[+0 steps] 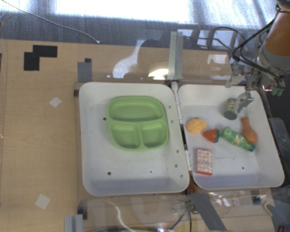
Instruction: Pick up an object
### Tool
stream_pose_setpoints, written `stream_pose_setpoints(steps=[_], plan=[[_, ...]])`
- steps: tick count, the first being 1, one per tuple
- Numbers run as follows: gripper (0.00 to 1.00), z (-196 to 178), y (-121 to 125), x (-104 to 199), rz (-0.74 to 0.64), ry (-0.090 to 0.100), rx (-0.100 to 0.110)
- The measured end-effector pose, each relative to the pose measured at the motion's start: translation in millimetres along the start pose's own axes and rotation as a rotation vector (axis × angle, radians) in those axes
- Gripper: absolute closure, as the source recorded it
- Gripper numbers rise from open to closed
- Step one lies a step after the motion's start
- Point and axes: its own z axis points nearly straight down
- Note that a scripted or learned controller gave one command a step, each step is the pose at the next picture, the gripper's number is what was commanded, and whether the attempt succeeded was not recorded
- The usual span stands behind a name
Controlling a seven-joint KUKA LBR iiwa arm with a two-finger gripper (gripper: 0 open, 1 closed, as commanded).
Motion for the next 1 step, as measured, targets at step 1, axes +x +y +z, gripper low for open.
stream_pose_setpoints(steps=[1], plan=[[0.00,118.3,29.5,3.9,0.273,-0.004,0.000]])
